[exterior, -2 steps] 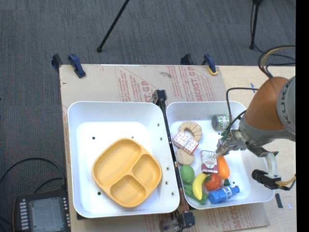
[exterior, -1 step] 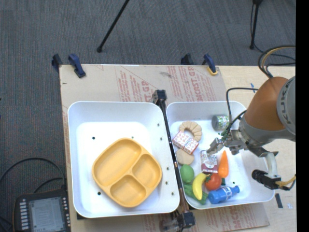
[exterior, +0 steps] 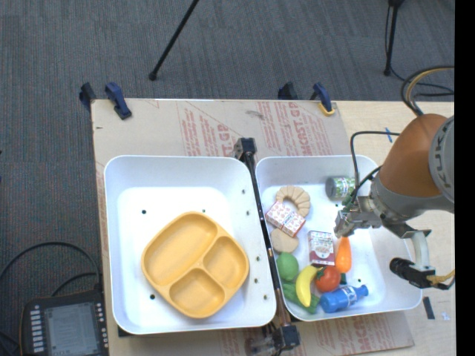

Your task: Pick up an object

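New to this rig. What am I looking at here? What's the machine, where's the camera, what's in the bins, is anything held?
One fixed camera looks down at a slant on a bench with two white bins. The left bin holds a yellow divided plate. The right bin holds toy food and packages: a banana, a carrot, a blue bottle, a small can and small cartons. The grey and orange robot arm reaches in from the right; its gripper hangs over the right bin near the carrot. I cannot tell whether it grips anything.

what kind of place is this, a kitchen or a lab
Most likely a robotics lab, not a kitchen: a bench with clamped bins, toy food in the right bin, tripod legs on grey carpet.
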